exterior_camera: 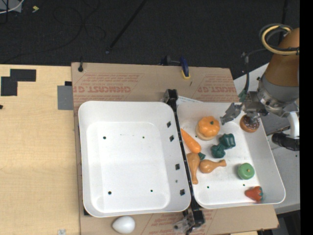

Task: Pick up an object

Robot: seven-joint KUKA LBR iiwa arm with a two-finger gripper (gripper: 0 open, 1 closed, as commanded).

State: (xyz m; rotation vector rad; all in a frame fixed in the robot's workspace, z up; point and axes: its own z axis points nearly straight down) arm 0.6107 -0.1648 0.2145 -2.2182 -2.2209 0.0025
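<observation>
2 shallow white bins sit side by side on a cardboard sheet. The left bin shows bare white floor with a few small dark dots. The right bin holds all the toy food.

Taking the middle of the right bin as the clock centre: an orange pumpkin lies at about 11 o'clock, a carrot at 9 o'clock against the divider between the bins, and a tan drumstick at about 7 o'clock with a second tan piece just beside it on the 9 o'clock side. A dark green, lumpy vegetable sits almost at the centre, just at 5 o'clock from the pumpkin. A green apple rests at 4 o'clock and a red strawberry-like piece at 5 o'clock near the bin's corner. A small brown round item lies at 1 o'clock, close to the far rim.

The gripper hangs over the bin's far edge at about 12 to 1 o'clock, below the grey wrist and orange band. 1 finger angles out toward the pumpkin, apart from it; the brown round item sits just under the gripper's other side. The fingers look spread, with nothing seen between them, though the far finger is hard to make out.

A white egg lies outside the bins, at 6 o'clock from the left bin, on the cardboard.
</observation>
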